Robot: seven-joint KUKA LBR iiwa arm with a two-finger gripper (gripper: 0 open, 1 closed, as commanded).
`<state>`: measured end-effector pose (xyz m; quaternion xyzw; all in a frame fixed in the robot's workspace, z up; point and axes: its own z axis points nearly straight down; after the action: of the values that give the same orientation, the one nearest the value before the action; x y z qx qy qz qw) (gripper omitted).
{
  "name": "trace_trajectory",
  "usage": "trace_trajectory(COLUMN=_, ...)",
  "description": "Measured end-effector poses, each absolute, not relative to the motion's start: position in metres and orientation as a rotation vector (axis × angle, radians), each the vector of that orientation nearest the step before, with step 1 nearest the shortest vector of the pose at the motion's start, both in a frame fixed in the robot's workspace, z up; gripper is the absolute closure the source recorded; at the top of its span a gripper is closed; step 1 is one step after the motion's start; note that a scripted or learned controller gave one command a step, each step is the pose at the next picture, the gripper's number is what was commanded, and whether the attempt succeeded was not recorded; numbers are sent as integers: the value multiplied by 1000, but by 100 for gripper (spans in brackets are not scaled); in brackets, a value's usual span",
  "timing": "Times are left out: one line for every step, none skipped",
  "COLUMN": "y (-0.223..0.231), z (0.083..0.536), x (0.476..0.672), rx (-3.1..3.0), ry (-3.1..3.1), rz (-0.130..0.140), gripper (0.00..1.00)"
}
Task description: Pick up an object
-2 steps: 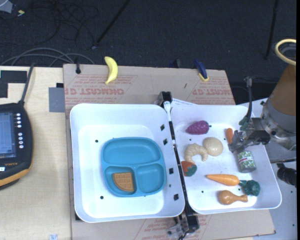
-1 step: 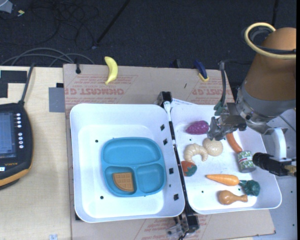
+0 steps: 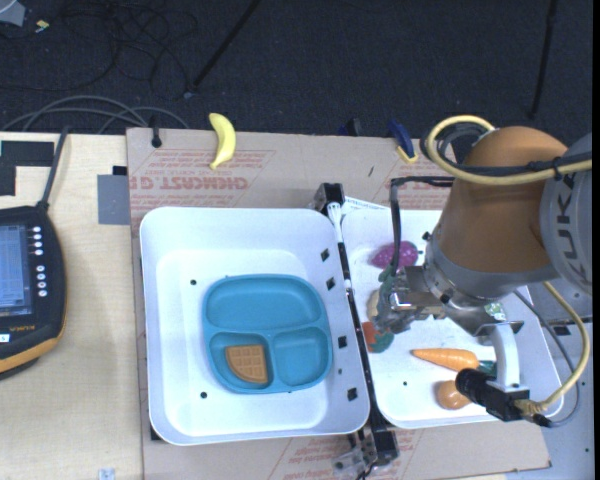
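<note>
Here the gripper (image 3: 383, 320) hangs at the right bin's (image 3: 540, 363) left edge; the carrot (image 3: 445, 358) lies just right, long axis across.

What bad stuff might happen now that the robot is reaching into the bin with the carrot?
1. The tool is low by the right bin's left wall, over a small teal and red thing. It might bump the wall or push the thing away and miss it.
2. The purple toy lies close behind the tool, so it may get knocked.
3. The carrot lies just beside the arm and might get nudged.
</note>
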<state>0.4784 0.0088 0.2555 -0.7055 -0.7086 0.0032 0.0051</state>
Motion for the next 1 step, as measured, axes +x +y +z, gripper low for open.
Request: trace_trajectory(y=32, z=366, x=477, rx=-2221, ry=-2229, rz=-12, gripper=100)
